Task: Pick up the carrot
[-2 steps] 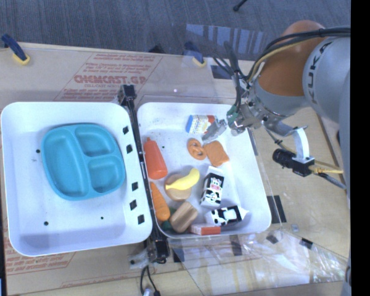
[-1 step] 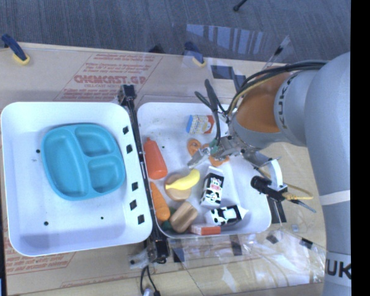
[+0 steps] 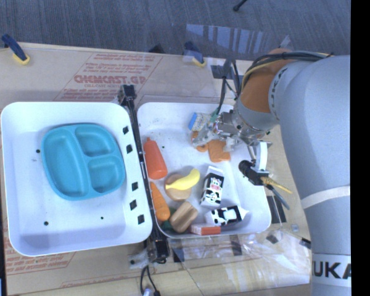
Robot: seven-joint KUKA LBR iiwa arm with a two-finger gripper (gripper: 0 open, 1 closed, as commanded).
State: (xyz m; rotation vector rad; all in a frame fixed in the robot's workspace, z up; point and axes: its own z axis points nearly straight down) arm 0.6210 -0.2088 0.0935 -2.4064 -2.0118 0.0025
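A thick orange carrot (image 3: pixel 154 158) lies along the left wall of the right bin (image 3: pixel 172 113), pointing toward the back. A thinner orange piece (image 3: pixel 160 203) lies just in front of it by the same wall. My gripper (image 3: pixel 213 132) is low over the back middle of that bin, about a hand's width right of the carrot. It is above a small blue and white item (image 3: pixel 197 121) and a flat orange piece (image 3: pixel 216 151). Nothing shows clearly in its grasp.
Crowded in the front of the right bin are a yellow banana (image 3: pixel 184 180), a tan roll (image 3: pixel 184 215), two cow-patterned items (image 3: pixel 213 190) (image 3: pixel 227 214) and a pink block (image 3: pixel 205 229). The left bin (image 3: pixel 18 184) holds a blue divided tray (image 3: pixel 83 160).
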